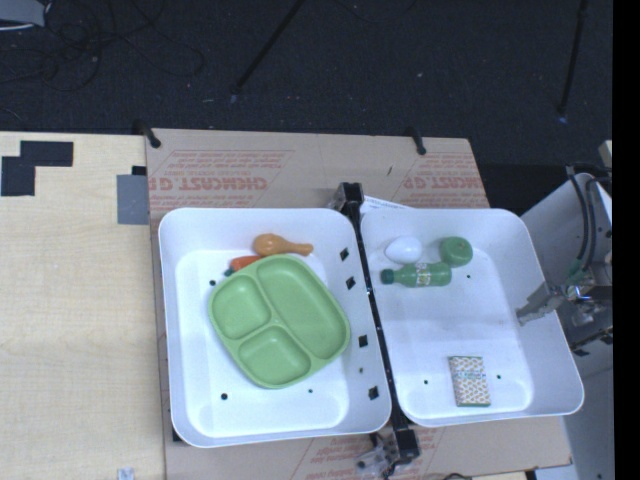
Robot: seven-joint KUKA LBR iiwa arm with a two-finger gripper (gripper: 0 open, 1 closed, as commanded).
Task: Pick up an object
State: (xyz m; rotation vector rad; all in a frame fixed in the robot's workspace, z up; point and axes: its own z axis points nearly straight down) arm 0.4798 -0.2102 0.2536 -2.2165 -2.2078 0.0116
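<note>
Green bottle [417,276] lies on its side in the upper part of the right bin [540,268], touching a white egg [404,250] and a green ball [455,251]. Lower in that bin lies a patterned sponge [468,380]. A green divided plate [278,320] fills the left bin [190,368], an orange gourd [278,245] above it. At the frame's right edge sits the gripper [575,303]; whether its fingers are apart cannot be told.

I'm seeing even overhead light glaring off both white bins [190,368], soft shadows, slightly blurry detail, and background falling dark.
</note>
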